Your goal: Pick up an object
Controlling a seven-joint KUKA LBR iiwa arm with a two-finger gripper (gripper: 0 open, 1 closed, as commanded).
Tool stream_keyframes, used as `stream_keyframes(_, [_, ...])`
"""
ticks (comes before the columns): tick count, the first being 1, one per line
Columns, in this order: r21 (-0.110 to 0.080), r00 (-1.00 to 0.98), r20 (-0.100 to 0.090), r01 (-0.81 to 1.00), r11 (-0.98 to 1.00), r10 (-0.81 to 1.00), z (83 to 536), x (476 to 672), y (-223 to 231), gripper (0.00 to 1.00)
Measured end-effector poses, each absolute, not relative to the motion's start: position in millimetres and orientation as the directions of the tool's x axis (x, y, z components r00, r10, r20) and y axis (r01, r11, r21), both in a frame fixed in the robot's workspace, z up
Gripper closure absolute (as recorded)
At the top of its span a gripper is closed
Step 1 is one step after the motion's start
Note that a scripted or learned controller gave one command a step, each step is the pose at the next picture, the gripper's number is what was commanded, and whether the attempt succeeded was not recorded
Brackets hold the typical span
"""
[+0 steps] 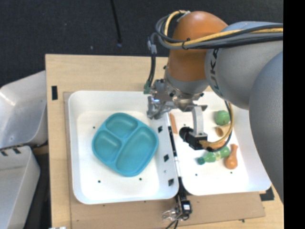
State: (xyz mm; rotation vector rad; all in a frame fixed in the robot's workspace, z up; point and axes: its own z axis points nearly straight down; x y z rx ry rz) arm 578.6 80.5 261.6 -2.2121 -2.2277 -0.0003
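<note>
Teal plate (pixel 125 144) and green ball (pixel 221 117) either side of jaws, grip state unclear.

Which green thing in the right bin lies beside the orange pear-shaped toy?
The long, knobbly green plastic piece; it lies close alongside the orange pear-shaped toy. The round green ball sits apart, higher in the picture.

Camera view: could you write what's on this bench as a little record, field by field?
left bin: one blue divided plate
right bin: green ball, small green pieces, orange pear-shaped toy, thin orange stick
arm: reaches in from the right
gripper: over the rims where the bins meet, towards the far end
held object: none that I can see
</note>
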Motion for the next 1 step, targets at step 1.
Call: stream_keyframes(1, [-0.001, -0.003, 0.001, 1.0, 0.003, 1.0, 261.4, 579.5, 77.6, 0.0])
